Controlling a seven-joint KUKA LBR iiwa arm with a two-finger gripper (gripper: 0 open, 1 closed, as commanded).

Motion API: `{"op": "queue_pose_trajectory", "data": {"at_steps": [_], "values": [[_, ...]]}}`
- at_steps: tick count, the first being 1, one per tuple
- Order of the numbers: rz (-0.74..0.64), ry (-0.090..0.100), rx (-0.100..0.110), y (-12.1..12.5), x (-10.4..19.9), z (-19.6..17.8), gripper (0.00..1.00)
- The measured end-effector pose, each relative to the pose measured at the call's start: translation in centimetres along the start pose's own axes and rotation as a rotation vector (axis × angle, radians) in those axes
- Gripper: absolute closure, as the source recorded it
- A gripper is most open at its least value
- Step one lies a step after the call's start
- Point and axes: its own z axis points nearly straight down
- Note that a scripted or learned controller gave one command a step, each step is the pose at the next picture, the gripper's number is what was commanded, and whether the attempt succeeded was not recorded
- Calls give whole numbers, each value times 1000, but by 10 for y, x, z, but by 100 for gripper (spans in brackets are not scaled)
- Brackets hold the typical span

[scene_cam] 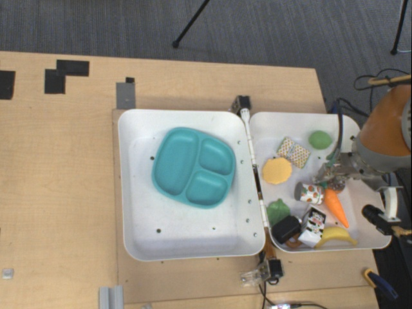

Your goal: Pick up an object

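Your gripper (330, 174) hangs low in the right bin (351, 124), just above the carrot (335, 207) and a small patterned piece (310, 192). Nothing is lifted yet; the grasp remains.

Pale wooden surface (58, 192) bearing two shallow white bins side by side.

Left bin (138, 237) and right bin (267, 124) touching along their inner rims. Black patches (64, 74) near the far left corner, small grey bracket (126, 94) just behind the left bin, clear clip (254, 276) at the near edge.
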Motion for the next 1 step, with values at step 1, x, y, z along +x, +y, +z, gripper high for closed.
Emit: {"op": "queue_pose_trajectory", "data": {"at_steps": [1], "values": [[-1, 17, 27, 2, 37, -61, 100]]}}
